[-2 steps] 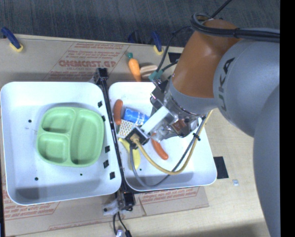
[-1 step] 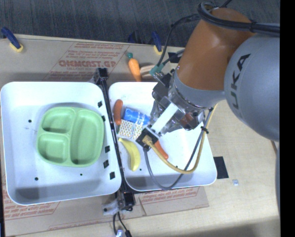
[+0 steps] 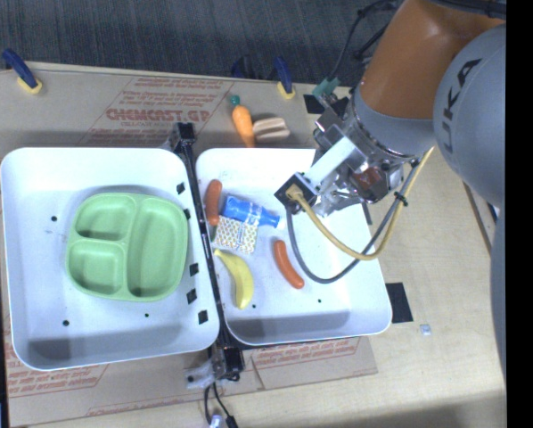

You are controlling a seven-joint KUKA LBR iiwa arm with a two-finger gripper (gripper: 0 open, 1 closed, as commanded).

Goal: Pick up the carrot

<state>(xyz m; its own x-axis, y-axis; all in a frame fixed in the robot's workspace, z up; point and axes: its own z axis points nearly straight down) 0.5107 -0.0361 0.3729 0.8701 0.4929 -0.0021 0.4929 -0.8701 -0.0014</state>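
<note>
hovering at the right bin's (image 3: pixel 360 303) upper right, my gripper (image 3: pixel 351 185) is too hidden to tell its opening. carrot (image 3: pixel 241 121) lies outside, upper centre of the frame, not yet picked up.

A green divided plate (image 3: pixel 128 246) lies in the left bin (image 3: pixel 35 194), a banana (image 3: pixel 240 279) and blue packet (image 3: pixel 249 210) in the right bin (image 3: pixel 338 301).

The carrot (image 3: pixel 241 123) is lying outside the right bin (image 3: pixel 342 310), just past its far rim, beside a small bun (image 3: pixel 271 129); the gripper (image 3: pixel 342 193) is hanging over that bin's right side.
</note>
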